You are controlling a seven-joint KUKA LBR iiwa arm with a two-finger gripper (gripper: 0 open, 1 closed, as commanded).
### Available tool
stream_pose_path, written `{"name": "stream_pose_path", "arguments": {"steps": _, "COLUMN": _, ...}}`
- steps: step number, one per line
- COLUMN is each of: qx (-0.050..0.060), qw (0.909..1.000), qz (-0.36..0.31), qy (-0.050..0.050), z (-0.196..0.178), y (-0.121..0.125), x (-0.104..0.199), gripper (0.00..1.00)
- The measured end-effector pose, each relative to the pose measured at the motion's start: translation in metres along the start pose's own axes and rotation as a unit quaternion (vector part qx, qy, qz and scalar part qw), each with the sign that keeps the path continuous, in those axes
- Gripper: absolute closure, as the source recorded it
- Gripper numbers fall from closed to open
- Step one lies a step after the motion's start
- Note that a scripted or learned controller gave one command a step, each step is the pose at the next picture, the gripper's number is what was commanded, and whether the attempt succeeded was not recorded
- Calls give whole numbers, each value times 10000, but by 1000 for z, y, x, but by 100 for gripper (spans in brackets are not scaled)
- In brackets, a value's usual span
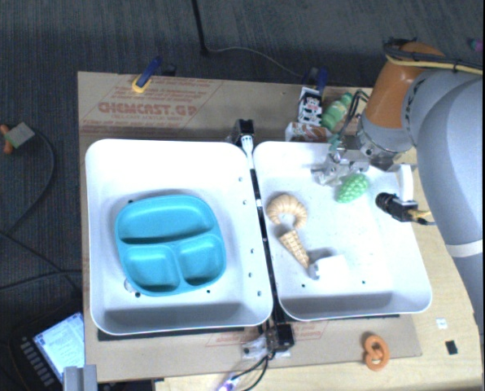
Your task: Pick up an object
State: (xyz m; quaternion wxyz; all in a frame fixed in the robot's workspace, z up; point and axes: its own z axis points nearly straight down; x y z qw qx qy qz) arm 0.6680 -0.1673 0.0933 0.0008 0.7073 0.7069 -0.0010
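Observation:
The right bin [389, 300] holds a green bumpy toy [354, 189] near its far right. My gripper [338, 168] hangs at the far end of that bin, right next to the green toy's upper left; whether they touch is unclear. A curled beige croissant-like toy [286, 208] lies near the bin's left wall. Just in front of it are a beige ice-cream cone toy [295, 247] and a small white block [331, 265].
The left bin [104, 169] contains a blue divided tray [171, 243]. Small toys [322, 112] stand on the bench behind the right bin. An orange ring [376, 350] lies on the bench in front of it. Blue clamps [147, 73] hold the board's far edge.

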Motion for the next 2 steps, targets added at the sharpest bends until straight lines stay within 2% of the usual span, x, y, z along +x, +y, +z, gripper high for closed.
{"name": "stream_pose_path", "arguments": {"steps": 1, "qx": -12, "qw": 10000, "qz": -12, "qy": 9, "z": -55, "y": 1, "x": 69, "gripper": 100}}
{"name": "stream_pose_path", "arguments": {"steps": 2, "qx": -9, "qw": 10000, "qz": -12, "qy": 11, "z": -92, "y": 1, "x": 133, "gripper": 100}}
